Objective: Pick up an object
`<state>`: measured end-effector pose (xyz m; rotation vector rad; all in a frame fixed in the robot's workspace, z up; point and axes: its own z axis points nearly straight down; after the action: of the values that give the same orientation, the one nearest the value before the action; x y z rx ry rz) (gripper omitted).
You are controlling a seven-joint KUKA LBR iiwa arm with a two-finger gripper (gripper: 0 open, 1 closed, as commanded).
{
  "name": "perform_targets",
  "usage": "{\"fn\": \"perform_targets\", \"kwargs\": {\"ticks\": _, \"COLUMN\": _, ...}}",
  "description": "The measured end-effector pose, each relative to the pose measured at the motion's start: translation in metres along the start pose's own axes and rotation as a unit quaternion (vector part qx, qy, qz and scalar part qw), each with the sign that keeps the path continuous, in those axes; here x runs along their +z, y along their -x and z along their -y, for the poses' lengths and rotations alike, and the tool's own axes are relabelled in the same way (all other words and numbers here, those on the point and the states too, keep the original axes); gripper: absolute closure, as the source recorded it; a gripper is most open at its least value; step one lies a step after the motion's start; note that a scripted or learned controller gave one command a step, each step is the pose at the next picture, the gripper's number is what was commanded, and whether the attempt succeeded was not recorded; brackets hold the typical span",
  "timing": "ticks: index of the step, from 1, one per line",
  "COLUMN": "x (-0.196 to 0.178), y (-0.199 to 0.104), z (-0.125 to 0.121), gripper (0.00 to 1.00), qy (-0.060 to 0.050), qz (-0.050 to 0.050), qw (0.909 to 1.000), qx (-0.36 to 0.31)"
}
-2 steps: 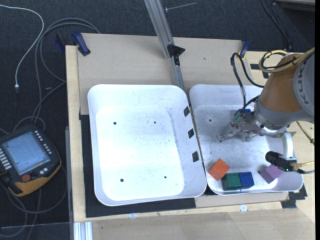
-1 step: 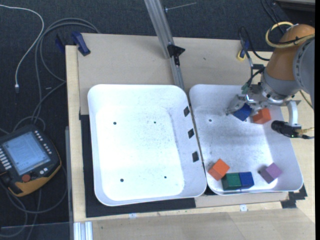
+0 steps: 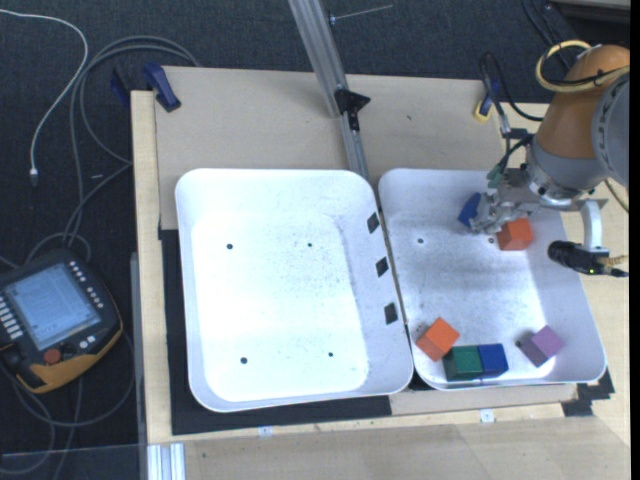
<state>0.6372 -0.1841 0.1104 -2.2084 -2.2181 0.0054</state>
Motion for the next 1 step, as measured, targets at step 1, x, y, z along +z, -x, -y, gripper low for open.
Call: {"fn": "perform_targets", "kwargs": {"ticks": 1, "x": 0.0198, "y": -0.0392, "z": -0.025, "gripper": 1.0, "qy": -0.034, "qz": 0.002, "qw": 0.9994, "qx": 0.006}}
